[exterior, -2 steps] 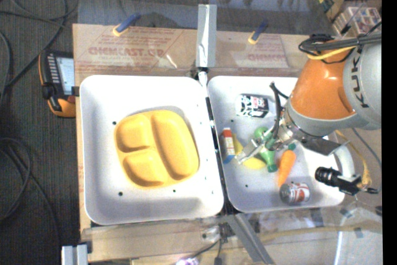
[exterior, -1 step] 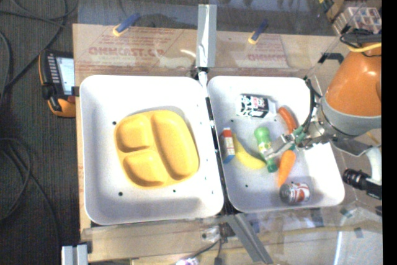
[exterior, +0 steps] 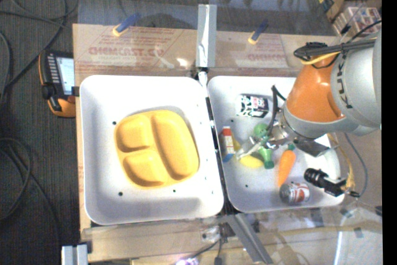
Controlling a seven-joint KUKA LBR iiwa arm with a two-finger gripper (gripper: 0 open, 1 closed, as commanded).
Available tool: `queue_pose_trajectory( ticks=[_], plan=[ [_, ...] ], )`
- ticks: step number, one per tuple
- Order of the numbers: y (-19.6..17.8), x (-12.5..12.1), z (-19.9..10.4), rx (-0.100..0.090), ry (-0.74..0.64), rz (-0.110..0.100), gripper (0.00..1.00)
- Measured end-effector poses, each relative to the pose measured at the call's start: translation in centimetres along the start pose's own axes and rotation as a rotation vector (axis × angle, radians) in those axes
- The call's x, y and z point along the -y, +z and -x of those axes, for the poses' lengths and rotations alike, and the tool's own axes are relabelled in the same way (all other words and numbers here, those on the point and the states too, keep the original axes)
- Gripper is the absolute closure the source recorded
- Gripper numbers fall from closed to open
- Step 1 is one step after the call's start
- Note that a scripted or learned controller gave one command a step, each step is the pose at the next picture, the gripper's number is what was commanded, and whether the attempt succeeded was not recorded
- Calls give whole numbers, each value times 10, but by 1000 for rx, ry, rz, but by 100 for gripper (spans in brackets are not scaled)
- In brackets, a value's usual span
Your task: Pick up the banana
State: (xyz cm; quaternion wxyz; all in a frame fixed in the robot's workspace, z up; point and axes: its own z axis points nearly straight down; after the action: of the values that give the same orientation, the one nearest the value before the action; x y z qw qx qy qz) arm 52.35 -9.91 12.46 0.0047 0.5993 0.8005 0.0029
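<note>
Faint red printing is showing on the cardboard sheet (exterior: 142, 49) lying behind the two bins; the largest line is appearing to read "CHEMCAST", though the letters are washed out and this reading is not certain. A similar faded red line is running across the cardboard (exterior: 260, 58) behind the right bin, too pale to read. Black lettering is standing on the arm's grey housing (exterior: 363, 87), partly cut off; it is appearing to read "KU". Markings on the small black-and-white carton (exterior: 253, 105) and the can (exterior: 295, 193) are too small to read.
</note>
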Motion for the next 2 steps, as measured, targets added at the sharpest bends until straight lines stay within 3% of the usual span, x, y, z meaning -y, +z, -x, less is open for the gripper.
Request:
queue_pose_trajectory(
  ticks=[1, 2],
  plan=[
    [14, -8, 4, 15, 133, 46, 0],
    [15, -19, 2, 13, 166, 46, 0]
  ],
)
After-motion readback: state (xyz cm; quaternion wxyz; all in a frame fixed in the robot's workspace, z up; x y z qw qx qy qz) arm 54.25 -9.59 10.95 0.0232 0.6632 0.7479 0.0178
